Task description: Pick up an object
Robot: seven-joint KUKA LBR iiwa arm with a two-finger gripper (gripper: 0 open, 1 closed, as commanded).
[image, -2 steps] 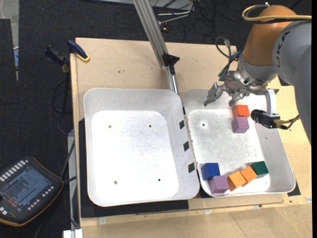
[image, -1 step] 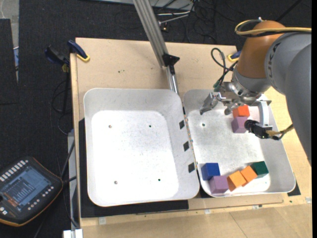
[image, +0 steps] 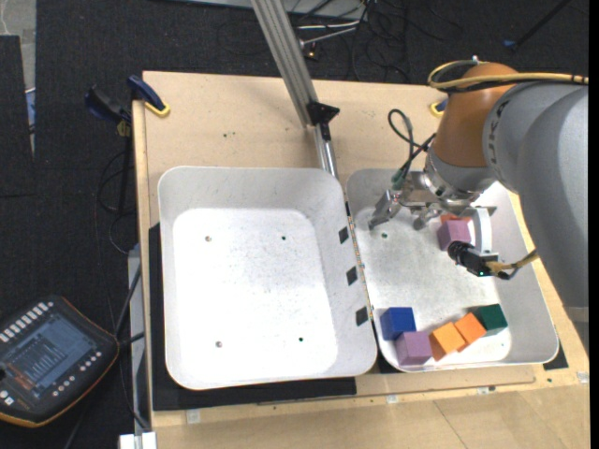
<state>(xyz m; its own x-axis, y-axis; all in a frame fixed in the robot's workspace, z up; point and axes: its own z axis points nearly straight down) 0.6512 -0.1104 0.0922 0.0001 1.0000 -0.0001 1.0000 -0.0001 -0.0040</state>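
Gripper (image: 404,209) sits low over the far part of the right bin (image: 527,344), metal fingers (image: 382,215) pointing toward the bin's left wall. Whether the fingers are apart or together: cannot tell from this angle. Nothing visible between them.

Arm (image: 543,148) comes in from the right, grey, with the orange band (image: 468,124) just above the wrist. A black cable (image: 404,131) loops off the wrist; a yellow cable (image: 510,78) runs along the top of the arm.

Pink block (image: 456,229) lies just beside the gripper body, on its near-right side, partly hidden by the wrist hardware. Cannot tell if it touches the gripper.

Four more blocks cluster along the right bin's near edge, well apart from the gripper: blue block (image: 398,322), purple block (image: 415,347) just in front of it, orange block (image: 456,334) next to the purple, green block (image: 490,319) at the far right of the row. Orange and green touch or nearly so.

Left bin (image: 182,204), white and speckled, sits beside the right bin; rims meet down the middle. Both rest on the wooden bench (image: 234,110). A metal pole (image: 285,50) slants down to the bench at the bins' far junction. A pendant (image: 47,358) lies on the floor at lower left.
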